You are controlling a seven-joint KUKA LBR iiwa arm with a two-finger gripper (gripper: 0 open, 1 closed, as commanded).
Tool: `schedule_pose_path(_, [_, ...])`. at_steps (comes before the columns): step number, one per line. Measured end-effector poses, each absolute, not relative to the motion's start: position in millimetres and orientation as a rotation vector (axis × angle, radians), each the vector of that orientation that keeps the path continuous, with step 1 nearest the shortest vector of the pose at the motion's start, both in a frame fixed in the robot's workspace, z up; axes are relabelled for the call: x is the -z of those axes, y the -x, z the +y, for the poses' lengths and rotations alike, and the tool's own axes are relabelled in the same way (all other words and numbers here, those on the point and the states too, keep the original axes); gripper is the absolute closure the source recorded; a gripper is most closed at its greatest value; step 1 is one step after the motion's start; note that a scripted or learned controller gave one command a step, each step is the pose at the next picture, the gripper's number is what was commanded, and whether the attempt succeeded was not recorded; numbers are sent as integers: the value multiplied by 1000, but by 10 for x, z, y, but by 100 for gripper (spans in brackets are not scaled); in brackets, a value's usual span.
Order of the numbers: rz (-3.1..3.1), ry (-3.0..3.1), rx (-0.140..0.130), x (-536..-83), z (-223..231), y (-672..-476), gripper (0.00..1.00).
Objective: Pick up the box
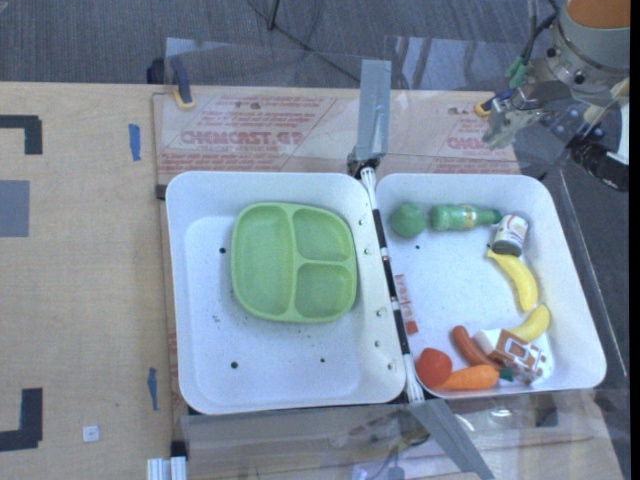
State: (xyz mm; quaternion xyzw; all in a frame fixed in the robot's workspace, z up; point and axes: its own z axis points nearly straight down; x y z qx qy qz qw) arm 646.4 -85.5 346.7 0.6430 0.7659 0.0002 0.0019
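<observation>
- We see the arm (pixel 598 8) entering at the upper right, its orange band at the top edge, with the gripper (pixel 500 118) hanging above the bench just beyond the far rim of the right bin (pixel 570 268).
- We cannot tell how the claw is set; nothing shows between it.
- The box (pixel 520 353), white with orange print, lies in the near right corner of the right bin, well apart from the gripper.
- Just beside the box we see a sausage (pixel 468 345), a carrot (pixel 470 377) and a tomato (pixel 433 366).
- A banana (pixel 522 283) curves above the box; a small jar (pixel 510 234), a green bottle (pixel 462 216) and a green ball (pixel 407 219) sit along the far side.
- The left bin (pixel 200 368) holds a green divided plate (pixel 295 261).
</observation>
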Motion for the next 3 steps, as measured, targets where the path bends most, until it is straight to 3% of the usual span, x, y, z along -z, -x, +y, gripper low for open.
schedule_pose_path(1, [2386,-2037,-1,-4363,-272,-6614,100])
schedule_pose_path(2, [2387,-2038,-1,-4360,-268,-6614,0])
schedule_pose_path(3, [2331,-2103,1,-3850,-349,-6061,0])
